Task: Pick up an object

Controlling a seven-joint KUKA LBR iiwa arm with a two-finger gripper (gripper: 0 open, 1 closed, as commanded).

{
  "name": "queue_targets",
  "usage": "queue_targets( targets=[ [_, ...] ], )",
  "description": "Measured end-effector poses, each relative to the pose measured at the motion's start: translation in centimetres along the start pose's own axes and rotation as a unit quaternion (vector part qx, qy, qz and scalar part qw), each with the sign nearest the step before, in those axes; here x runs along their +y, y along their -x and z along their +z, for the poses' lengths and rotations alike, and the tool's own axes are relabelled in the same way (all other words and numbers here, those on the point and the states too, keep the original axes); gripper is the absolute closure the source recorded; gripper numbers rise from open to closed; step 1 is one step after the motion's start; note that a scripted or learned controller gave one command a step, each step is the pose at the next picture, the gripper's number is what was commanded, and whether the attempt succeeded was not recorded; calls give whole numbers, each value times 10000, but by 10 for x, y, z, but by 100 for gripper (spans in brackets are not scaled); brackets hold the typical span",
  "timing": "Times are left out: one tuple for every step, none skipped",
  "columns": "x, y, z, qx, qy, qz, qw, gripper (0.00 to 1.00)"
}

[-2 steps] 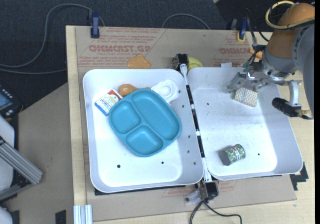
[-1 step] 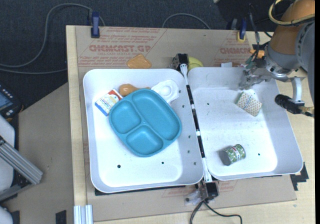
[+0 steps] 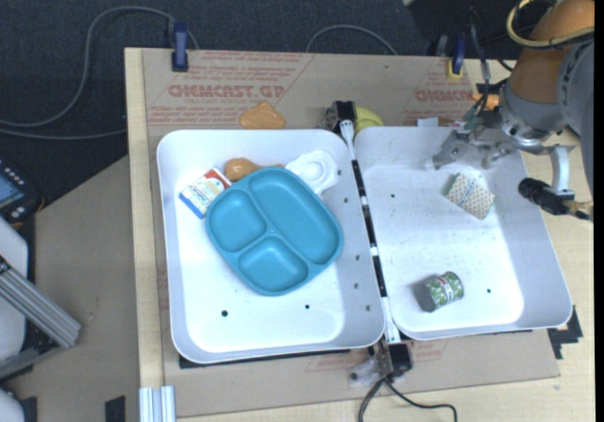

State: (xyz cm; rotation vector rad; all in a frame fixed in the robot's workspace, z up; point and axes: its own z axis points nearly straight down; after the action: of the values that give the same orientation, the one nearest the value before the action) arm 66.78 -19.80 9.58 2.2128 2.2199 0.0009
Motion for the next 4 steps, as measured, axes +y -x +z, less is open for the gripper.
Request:
queue_targets(
  targets=[
    [-41,-5,-39,28,-43,25,10000,0],
    [-62,15,-46,22,-36,27,10000,0],
    [-60,-1,-28,26,-38,9,10000,0],
    [-56,27,-41,12,-9,19,10000,0]
  ],
)
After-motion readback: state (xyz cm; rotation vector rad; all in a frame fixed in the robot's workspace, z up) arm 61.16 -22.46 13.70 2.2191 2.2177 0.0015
